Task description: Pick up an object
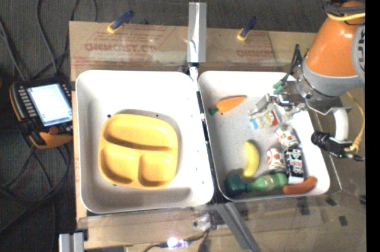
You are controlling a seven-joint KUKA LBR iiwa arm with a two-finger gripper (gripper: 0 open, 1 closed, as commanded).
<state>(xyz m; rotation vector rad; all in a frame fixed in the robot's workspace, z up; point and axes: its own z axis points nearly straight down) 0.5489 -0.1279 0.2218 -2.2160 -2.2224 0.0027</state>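
Observation:
The right bin (225, 144) holds several small items. An orange carrot (230, 104) lies at its back left. A yellow banana (252, 158) rests near the middle, and a green bottle (254, 183) lies along the front wall. Two red and white cans (287, 136) (275, 158), a black can (294, 163) and a red sausage (300, 186) sit at the right. A small white carton (265, 119) lies behind the cans. My gripper (271, 104) hangs low over the back right of this bin, just above the carton and touching or nearly touching it.
The left bin (89, 126) bears a yellow divided tray (140, 149). A metal post (196, 31) stands behind the wall between the bins. A tablet (46, 103) lies left of the bench. Two clamps (120, 21) (247, 28) grip the cardboard at the back.

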